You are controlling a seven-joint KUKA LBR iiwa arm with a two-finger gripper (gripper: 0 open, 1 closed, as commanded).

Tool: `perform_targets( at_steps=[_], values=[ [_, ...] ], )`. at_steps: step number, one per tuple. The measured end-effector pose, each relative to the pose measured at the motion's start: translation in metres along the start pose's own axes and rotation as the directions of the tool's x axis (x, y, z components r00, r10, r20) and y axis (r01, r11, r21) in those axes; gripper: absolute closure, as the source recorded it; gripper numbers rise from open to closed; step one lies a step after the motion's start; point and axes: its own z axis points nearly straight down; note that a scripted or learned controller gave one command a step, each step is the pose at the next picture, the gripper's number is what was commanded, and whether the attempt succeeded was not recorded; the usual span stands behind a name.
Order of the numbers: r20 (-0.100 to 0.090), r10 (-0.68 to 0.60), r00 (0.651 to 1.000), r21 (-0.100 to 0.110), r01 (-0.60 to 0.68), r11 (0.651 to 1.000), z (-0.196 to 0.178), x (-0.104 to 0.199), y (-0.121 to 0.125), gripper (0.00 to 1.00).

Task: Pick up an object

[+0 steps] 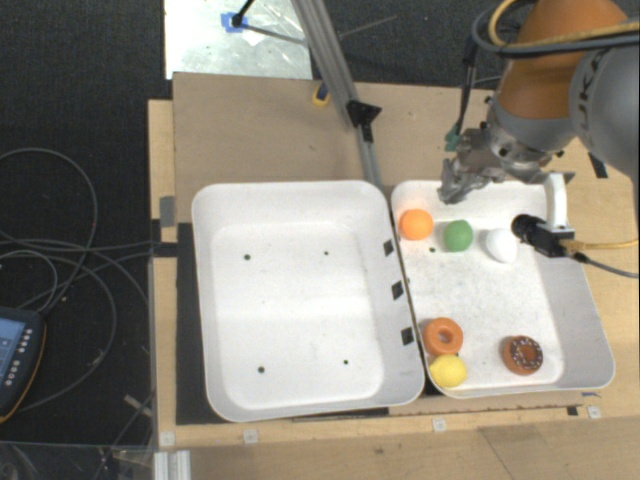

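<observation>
The right bin (570, 308) holds several small objects. An orange ball (415, 224) lies at its far left, with a green ball (458, 235) and a white egg-shaped piece (500, 245) beside it in a row. Near the front sit an orange ring (443, 335), a yellow ball (448, 370) and a brown sprinkled donut (522, 354). My gripper (455, 190) hangs over the bin's far edge, just above and behind the green ball. Nothing shows between its fingers.
The left bin (290, 298) lies next to the right one, joined by black clips. A grey camera pole (335, 63) slants across the back. Cables trail on the floor at left, and a yellow cable runs off to the right.
</observation>
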Motion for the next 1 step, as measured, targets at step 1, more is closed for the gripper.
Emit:
perform_targets(
  at_steps=[1],
  values=[
    [0.0, 0.001, 1.0, 0.004, -0.001, 1.0, 0.0108, 0.0473, -0.0176, 1.0]
  ],
)
